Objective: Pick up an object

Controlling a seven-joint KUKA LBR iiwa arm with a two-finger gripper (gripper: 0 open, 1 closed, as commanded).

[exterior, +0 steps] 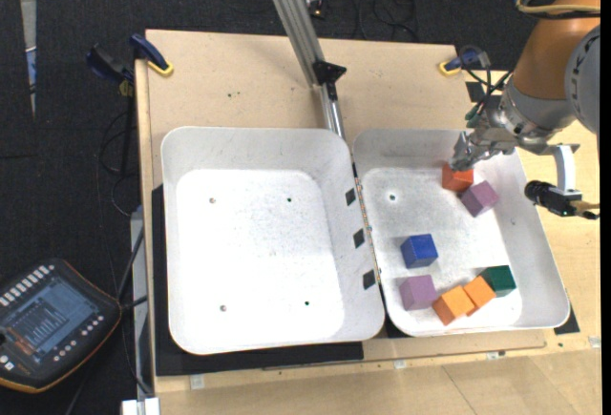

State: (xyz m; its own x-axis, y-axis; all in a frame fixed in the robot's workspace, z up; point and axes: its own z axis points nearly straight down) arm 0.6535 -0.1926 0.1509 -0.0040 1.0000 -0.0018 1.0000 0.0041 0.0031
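In the right bin (535, 241) lie several blocks. An orange-red block (457, 178) sits near the bin's far side, with a purple block (478, 197) just right of it. A blue block (418, 250) lies mid-bin. Near the front edge are a second purple block (416, 291), an orange block (454, 301) and a green block (498, 281). My gripper (466, 159) reaches down from the right and stands right over the orange-red block, its tips at the block's top. The tips hide the contact, so whether the block is held cannot be made out.
The left bin (191, 213) stands beside the right one, joined along a black-clipped seam. A metal pole (296, 12) slants over the bench's back. Blue-and-yellow clamps (148, 52) hold the board's far corners. A teach pendant (48, 318) lies at lower left.
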